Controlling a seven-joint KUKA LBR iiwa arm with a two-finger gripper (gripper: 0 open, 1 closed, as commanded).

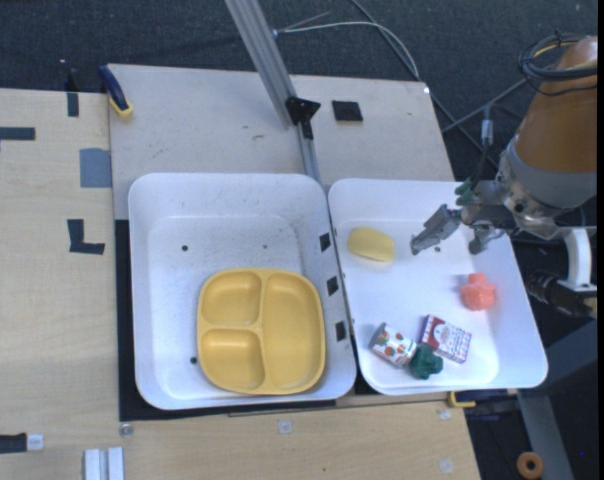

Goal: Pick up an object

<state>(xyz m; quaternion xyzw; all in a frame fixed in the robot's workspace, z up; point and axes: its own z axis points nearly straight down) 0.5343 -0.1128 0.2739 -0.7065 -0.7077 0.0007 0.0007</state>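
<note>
Bright even overhead light, soft short shadows, slight blur throughout.

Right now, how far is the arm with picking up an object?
Done: the tool hangs over the right bin, fingers spread. In hand: nothing sits between them. Left: every item lies loose, namely the yellow piece, the pink toy, two small cartons and a green bit. No pick yet.

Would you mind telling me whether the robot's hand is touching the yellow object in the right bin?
Apart. In the camera view, bare white bin floor shows between the hand and the yellow object, which lies alone near the right bin's left wall.
</note>
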